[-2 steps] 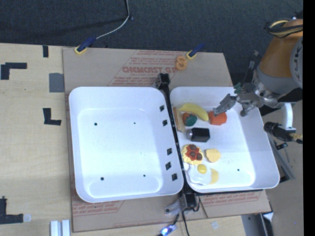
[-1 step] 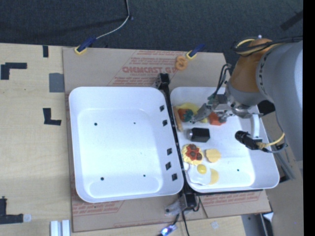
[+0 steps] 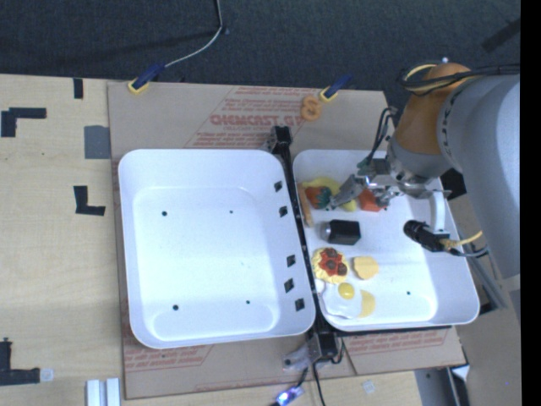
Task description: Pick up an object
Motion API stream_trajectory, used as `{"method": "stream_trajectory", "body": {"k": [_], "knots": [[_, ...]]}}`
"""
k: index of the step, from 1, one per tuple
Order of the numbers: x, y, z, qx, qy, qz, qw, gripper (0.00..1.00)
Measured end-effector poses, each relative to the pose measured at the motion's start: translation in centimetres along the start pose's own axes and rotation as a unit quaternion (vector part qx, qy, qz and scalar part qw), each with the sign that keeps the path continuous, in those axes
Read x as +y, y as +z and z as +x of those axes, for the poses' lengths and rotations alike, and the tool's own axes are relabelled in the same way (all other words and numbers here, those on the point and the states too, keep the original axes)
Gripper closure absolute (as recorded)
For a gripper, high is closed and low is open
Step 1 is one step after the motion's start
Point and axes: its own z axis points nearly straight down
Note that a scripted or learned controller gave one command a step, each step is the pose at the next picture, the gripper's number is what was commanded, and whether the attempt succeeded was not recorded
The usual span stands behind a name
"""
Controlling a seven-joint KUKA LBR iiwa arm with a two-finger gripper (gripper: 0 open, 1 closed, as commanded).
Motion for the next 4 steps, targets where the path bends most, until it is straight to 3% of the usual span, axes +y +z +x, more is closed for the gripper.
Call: {"method": "stream_trajectory", "body": {"k": [1, 2, 3, 4], "knots": [[2.5, -0.2, 1.7, -0.009, 0.002, -0.004, 1.0000, 0.00], [2.6, -0.3, 2.2, -0.009, 0.004, -0.006, 0.9999, 0.00], [3.4, 0.1, 5.3, -0.002, 0.001, -0.002, 1.0000, 0.00], [3.1, -0.4, 5.5, 0.000, 0.000, 0.004, 1.0000, 1.00]]}}
